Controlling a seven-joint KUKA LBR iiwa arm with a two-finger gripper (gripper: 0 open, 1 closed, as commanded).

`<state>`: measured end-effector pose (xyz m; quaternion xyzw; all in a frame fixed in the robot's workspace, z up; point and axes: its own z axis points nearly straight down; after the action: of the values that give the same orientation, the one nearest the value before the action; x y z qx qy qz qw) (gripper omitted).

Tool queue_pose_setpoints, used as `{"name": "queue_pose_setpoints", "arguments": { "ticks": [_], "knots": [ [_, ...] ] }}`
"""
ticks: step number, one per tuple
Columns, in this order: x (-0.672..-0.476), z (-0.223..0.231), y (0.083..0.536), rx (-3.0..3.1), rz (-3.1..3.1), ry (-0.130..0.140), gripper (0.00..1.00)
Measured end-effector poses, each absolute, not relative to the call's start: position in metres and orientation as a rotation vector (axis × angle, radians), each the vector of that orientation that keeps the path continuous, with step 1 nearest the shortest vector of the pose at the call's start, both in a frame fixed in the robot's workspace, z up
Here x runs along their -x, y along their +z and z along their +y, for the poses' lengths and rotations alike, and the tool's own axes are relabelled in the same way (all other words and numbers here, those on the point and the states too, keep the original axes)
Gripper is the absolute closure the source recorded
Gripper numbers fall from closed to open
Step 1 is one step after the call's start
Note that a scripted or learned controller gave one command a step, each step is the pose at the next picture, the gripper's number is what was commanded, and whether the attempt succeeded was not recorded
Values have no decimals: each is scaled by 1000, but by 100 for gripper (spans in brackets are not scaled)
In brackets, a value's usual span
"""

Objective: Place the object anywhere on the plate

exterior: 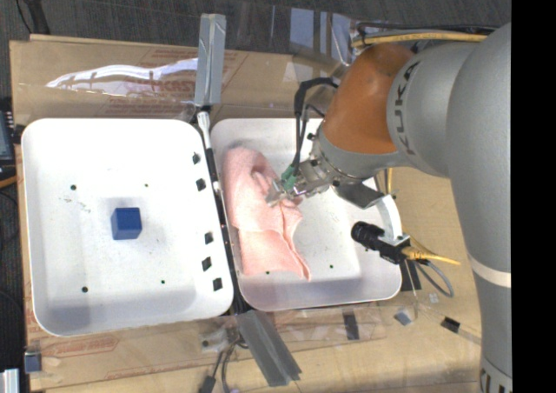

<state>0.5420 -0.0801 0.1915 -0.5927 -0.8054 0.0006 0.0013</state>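
Observation:
A small blue cube sits alone on the floor of the left bin, a little left of its middle. In the right bin lies a pale pink, crumpled, cloth-like sheet, spread along the bin's left half. My gripper hangs low over the upper middle of the pink sheet, with something small and greenish at its tip. It is far to the right of the blue cube. The arm's orange band and grey body cover the right bin's far right corner.
A black clip strip runs along the divide between the two bins. A black cylindrical fitting with a yellow cable juts over the right bin's right rim. Cardboard and tape surround the bins.

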Motion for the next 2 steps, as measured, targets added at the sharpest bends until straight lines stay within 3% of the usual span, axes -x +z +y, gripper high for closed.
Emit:
{"name": "queue_pose_setpoints", "arguments": {
  "ticks": [1, 2],
  "knots": [
    [-543, -79, 232, 1852, -2535, 2, 100],
    [-540, -31, 222, 1303, -2856, 2, 100]
  ]
}}
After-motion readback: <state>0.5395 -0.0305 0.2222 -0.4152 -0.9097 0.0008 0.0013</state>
